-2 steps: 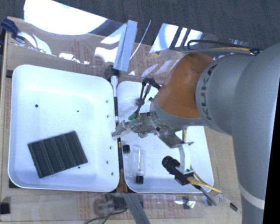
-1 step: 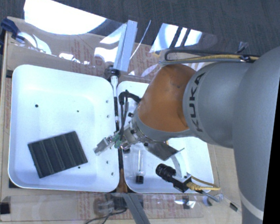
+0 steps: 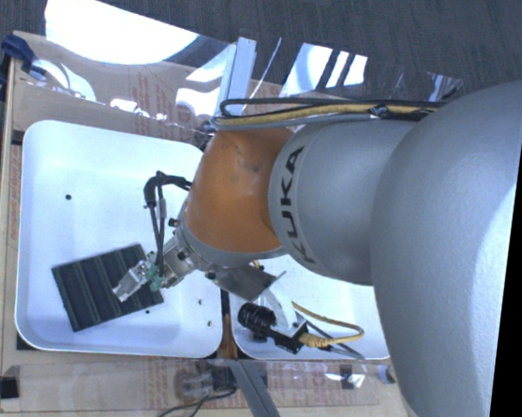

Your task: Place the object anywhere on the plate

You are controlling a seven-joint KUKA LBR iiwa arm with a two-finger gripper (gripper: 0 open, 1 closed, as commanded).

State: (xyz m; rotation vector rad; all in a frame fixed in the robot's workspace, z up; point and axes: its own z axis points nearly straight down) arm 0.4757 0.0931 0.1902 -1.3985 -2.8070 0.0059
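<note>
The dark ridged plate lies flat in the left bin, near that bin's front left corner, turned at a slant to the bin's walls. The gripper hangs over the plate's right end, its pale fingers pointing down at the ribbed surface. A small green object sits right at the fingers, above the plate; whether they clasp it cannot be told. The grey arm covers most of the right bin.
</note>
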